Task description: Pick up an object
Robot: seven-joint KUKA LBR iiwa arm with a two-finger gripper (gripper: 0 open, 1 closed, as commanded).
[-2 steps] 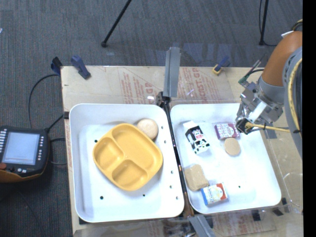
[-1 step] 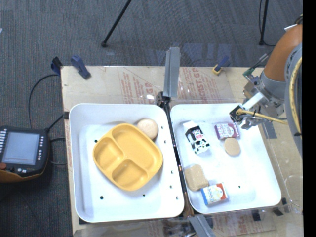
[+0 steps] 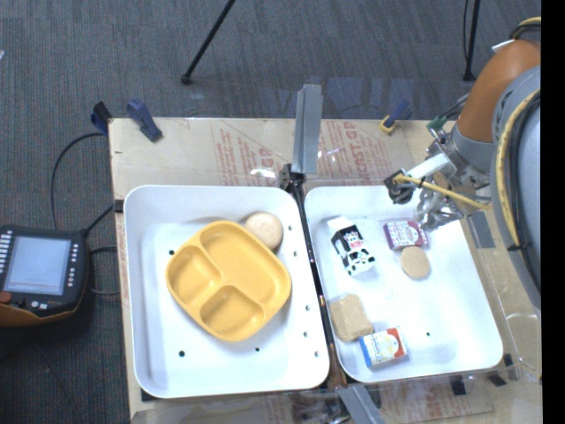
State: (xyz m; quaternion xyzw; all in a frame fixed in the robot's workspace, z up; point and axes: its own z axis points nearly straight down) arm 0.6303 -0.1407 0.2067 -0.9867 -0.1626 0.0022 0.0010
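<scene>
Camera view from above shows the table (image 3: 203, 153) with two white bins side by side. The left bin (image 3: 146, 325) holds a yellow divided plate (image 3: 229, 279) and a round beige piece (image 3: 264, 229) touching the plate's far edge. The right bin (image 3: 468, 325) holds several small things: a black and white carton (image 3: 352, 246), a small purple packet (image 3: 404, 233), a round tan disc (image 3: 415, 262) just beside that packet, a brown bread-like piece (image 3: 350, 317), and a box with blue and orange print (image 3: 384, 347) near the front edge.

The arm comes in from the right, and the pincer (image 3: 430, 208) is low over the far part of the right bin, just above the purple packet. From this angle I cannot tell the state of the pincer, and nothing is seen between its tips.

In my judgement the task is at an early stage. No object is lifted; all lie on the bin floors. The approach seems near its end, with the purple packet or the tan disc as the likely target. The closing and the lifting are left to do.
</scene>
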